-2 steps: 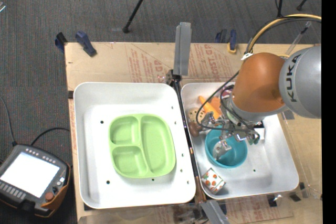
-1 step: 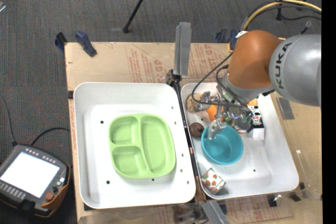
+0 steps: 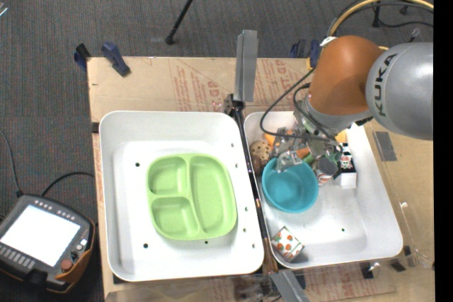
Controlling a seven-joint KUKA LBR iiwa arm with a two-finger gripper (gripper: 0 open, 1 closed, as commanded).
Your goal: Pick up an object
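Note:
My gripper [image 3: 306, 160] hangs low over the back of the right bin [image 3: 368, 223], just above the far rim of a blue bowl [image 3: 290, 189]. Its fingers stand apart, one finger [image 3: 285, 160] at the bowl's left rim and the other to the right near a small white block [image 3: 346, 173]. Nothing shows between them. Under and behind the wrist lie a brown speckled round piece [image 3: 259, 150] and some orange items [image 3: 272, 136], partly hidden by the arm. A small red-and-white carton [image 3: 287, 242] lies at the bin's front left.
The left bin [image 3: 120, 145] holds a green divided plate [image 3: 191, 196]. A raised divider [image 3: 249, 152] runs between the two bins. The arm's orange-banded wrist [image 3: 343, 78] covers the right bin's back edge. A tablet [image 3: 39, 237] lies off the bench at the lower left.

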